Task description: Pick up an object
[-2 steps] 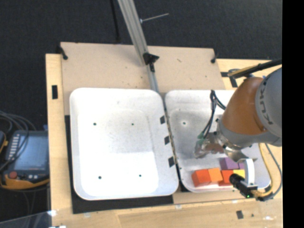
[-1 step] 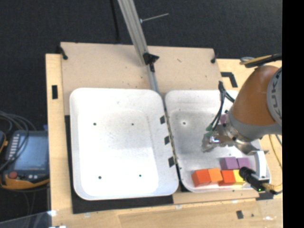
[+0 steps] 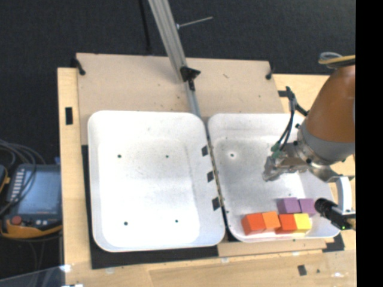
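Note:
Several small blocks lie along the front edge of the right bin (image 3: 239,136): an orange block (image 3: 254,223), a second orange one (image 3: 287,222), a yellow block (image 3: 303,221) and two purple blocks (image 3: 291,205) just behind them. My gripper (image 3: 272,171) hangs over the middle of the right bin, a little behind and left of the purple blocks, under the grey and orange arm (image 3: 335,115). I see nothing between its tips.
The left bin (image 3: 149,178) sits beside the right one, joined by black clips along the shared edge. A slanted metal rail (image 3: 170,37) rises from the back of the bench. A handheld pendant with cables (image 3: 30,199) lies off the bench at left.

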`<state>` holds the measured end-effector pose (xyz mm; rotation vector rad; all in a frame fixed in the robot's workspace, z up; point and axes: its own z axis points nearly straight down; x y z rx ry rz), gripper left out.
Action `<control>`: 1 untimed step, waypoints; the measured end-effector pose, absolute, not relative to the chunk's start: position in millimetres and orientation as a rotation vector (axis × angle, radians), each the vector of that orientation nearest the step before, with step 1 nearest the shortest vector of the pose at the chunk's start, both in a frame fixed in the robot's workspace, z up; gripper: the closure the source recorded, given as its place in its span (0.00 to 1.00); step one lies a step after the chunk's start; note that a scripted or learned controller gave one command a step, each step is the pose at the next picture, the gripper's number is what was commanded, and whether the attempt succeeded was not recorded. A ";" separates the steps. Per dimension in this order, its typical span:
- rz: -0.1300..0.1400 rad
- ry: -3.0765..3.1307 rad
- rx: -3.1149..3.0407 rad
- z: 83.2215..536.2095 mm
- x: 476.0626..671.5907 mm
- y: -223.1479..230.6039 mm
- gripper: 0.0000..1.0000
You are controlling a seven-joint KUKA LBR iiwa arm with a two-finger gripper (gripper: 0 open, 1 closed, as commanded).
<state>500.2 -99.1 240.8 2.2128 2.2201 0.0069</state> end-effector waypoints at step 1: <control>0.001 2.230 2.214 230.2 505.8 -45.3 1.00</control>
